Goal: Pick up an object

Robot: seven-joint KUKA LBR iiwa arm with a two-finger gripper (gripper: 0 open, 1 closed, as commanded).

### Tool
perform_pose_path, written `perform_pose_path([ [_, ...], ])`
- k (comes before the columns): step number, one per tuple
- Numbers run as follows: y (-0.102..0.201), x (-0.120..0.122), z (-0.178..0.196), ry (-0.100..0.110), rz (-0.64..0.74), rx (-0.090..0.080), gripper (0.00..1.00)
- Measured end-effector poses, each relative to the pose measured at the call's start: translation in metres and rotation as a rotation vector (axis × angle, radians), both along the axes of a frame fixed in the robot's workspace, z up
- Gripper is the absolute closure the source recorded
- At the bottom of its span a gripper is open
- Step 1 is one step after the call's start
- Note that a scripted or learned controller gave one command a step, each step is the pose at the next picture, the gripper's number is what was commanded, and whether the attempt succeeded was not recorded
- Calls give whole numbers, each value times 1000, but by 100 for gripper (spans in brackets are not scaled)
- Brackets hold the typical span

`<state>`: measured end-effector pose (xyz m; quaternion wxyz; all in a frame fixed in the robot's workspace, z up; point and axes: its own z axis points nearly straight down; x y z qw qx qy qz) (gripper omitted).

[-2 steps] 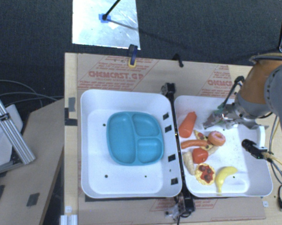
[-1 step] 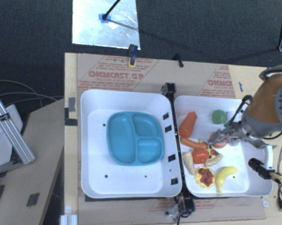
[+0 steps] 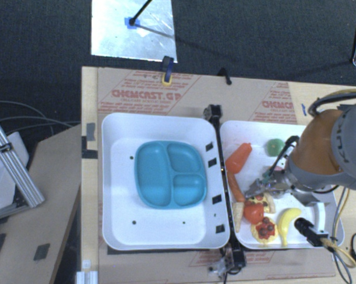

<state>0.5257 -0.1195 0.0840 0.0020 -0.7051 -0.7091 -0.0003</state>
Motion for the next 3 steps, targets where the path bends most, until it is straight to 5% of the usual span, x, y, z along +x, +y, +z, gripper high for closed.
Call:
perform_pose_path([
  [1, -2, 5, 0, -4, -3, -3, 0],
  [2, 46, 76, 108, -21, 6, -3, 0],
  [3, 35, 15, 26, 7, -7, -2, 0],
])
